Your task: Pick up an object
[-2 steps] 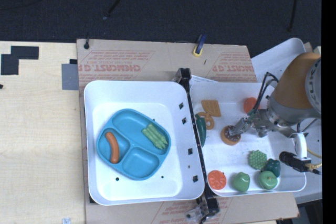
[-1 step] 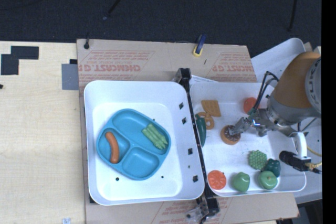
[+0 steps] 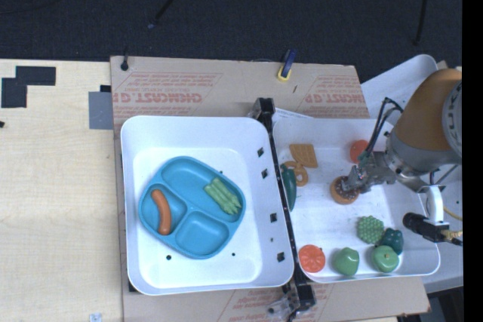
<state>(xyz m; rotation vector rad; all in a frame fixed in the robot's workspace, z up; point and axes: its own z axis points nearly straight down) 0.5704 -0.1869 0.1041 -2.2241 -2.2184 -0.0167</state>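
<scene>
My gripper (image 3: 352, 182) hangs low in the middle of the right bin (image 3: 324, 132), reaching in from the right. It is directly over a small round brown object (image 3: 344, 194) and looks to be touching its top. The gripper body hides the upper part of that object. An orange-red round piece (image 3: 358, 151) lies just behind the gripper. A tan waffle square (image 3: 304, 154) and a pretzel (image 3: 296, 176) lie to the left of it.
Along the right bin's front lie a tomato slice (image 3: 311, 259), two green apples (image 3: 346, 262) (image 3: 385, 259), a bumpy green fruit (image 3: 370, 228) and a teal piece (image 3: 392, 240). A dark green vegetable (image 3: 289, 187) rests by the divider. The left bin (image 3: 143, 139) holds a blue divided plate (image 3: 198, 234) with a sausage (image 3: 161, 211) and green beans (image 3: 223, 194).
</scene>
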